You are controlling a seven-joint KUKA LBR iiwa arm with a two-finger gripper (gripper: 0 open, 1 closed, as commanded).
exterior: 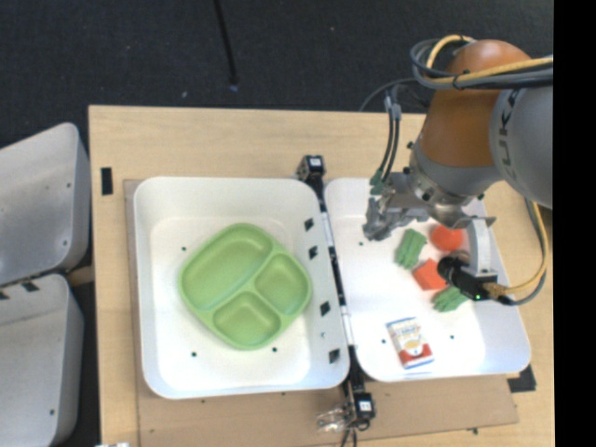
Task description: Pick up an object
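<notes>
**Tool low over the right bin, far-left of a cluster of small things**

Camera view: a pale wooden desk (223,124) carries two shallow white bins side by side, with dark carpet (186,35) beyond its far edge. The left bin (149,250) holds a light green divided plate (244,285) with three compartments, lying flat and turned at a slant near the bin's middle.

The grey arm (466,119), with its orange band, reaches in from the right over the far part of the right bin (372,296). Its tool (377,222) hangs at the far-left part of that bin, close to the wall between the two bins. Whether the tool is apart or together cannot be told from here, and nothing can be seen clamped in it.

The things to pick lie in the right bin. A green block (410,248) sits just right of the tool. An orange-red piece (447,237) lies beside it on the right, partly under the wrist. A second orange-red block (428,275) lies just nearer than the green block. A small green toy (450,299) lies nearer and to the right of that. Well apart from this cluster, toward the near edge of the bin, a small white carton (410,343) with red and blue print lies flat
</notes>
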